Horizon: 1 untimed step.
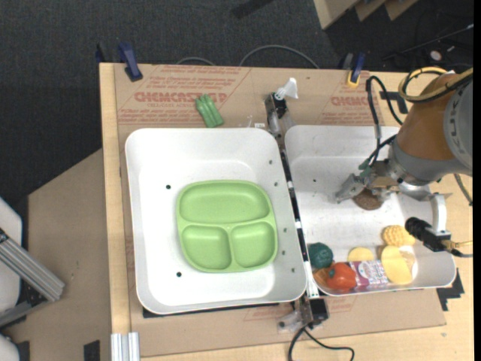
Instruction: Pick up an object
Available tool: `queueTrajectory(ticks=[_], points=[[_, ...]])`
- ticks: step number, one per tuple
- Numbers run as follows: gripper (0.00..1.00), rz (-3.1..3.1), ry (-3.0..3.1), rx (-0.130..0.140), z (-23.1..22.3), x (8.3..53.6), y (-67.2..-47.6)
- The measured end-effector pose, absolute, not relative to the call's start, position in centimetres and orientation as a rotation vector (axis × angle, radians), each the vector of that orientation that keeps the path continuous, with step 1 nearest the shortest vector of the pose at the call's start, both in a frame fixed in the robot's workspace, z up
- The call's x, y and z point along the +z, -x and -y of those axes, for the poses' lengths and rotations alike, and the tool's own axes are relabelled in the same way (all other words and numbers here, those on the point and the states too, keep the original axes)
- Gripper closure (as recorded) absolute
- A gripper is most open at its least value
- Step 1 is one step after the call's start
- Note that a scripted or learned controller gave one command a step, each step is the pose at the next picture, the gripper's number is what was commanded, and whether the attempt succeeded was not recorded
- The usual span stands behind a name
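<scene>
One gripper, finger state undeterminable, low in right bin; brown object directly beneath, toy food nearby.

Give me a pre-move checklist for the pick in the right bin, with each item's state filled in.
1. Tool over the right bin: ok.
2. Brown object right by the tool: ok.
3. Brown object seen between the fingers: cannot tell.
4. Brown object apart from the toy pile at the near wall: ok.
5. Green tray in the left bin, out of the way: ok.
</scene>
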State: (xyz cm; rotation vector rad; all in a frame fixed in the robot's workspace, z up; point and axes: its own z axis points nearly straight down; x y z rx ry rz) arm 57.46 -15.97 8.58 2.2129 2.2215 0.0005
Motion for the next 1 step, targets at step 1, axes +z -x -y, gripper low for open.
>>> queueTrajectory(ticks=[1], points=[[0.00,-2.215,-2.221,0.002,22.72,11.10,-59.72]])
